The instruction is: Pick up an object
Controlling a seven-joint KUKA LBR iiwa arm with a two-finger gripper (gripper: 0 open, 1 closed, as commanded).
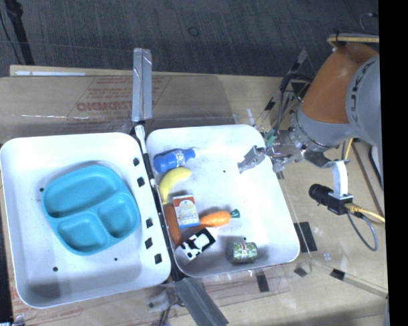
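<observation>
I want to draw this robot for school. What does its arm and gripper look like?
The arm is fat and round, grey with a big orange band above the wrist. Dark letters run along the grey part. The gripper is small, grey and metal, with thin cables and wires bunched behind it. Draw it coming in from the right, over the white bin.

The robot arm [342, 87] comes in from the right side, with its big orange and grey part up high. It bends down toward the left. Its small grey gripper [252, 159] sticks out at the end, low and pointing left; its tips are too small to make out.
</observation>
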